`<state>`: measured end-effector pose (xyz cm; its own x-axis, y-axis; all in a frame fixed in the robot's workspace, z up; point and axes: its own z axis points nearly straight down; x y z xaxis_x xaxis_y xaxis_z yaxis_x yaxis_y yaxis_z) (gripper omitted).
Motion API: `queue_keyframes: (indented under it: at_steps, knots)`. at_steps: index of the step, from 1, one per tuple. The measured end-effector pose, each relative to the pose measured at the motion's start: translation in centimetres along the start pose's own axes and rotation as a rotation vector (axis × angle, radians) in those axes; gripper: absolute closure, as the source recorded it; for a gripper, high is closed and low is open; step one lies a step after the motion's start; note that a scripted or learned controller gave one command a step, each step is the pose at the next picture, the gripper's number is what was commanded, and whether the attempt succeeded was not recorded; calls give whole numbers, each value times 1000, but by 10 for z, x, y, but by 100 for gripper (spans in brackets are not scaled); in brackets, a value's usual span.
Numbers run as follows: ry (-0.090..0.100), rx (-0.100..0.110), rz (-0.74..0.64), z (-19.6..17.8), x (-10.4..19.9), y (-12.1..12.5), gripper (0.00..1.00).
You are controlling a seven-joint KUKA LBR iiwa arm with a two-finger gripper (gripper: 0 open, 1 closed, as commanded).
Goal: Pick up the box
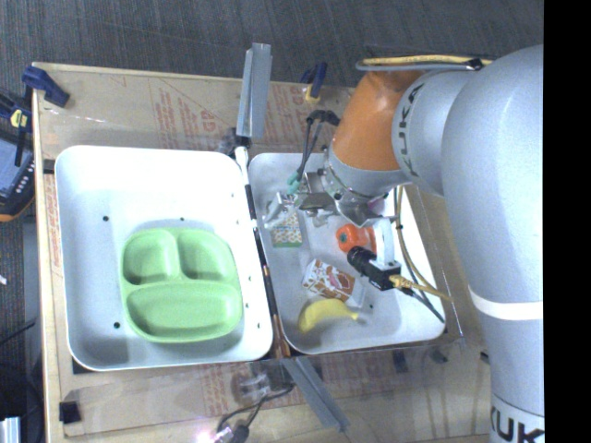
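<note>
Gripper (294, 206) low in right bin (420, 326), jaw state cannot tell, box (287, 233) just beneath fingers, banana (325, 316) well apart

right bin (420, 335) partly hidden under arm (480, 137), end effector (288, 206) fingers indistinct, orange object (354, 238) half covered

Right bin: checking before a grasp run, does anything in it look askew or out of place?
Nothing looks spilled or damaged. The box lies flat but skewed to the right bin's walls, close above the banana. The tool hovers over a small packet.
</note>
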<state>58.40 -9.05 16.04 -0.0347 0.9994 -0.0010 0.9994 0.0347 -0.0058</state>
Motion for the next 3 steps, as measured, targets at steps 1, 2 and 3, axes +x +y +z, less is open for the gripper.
queue_keyframes:
  at_steps: [1, 2, 3]
  knots:
    - [-12, -7, 30, 67, -14, 18, 0]
    - [-8, -4, 22, 57, -10, 18, 100]
    - [1, -4, -165, -48, 13, 31, 100]
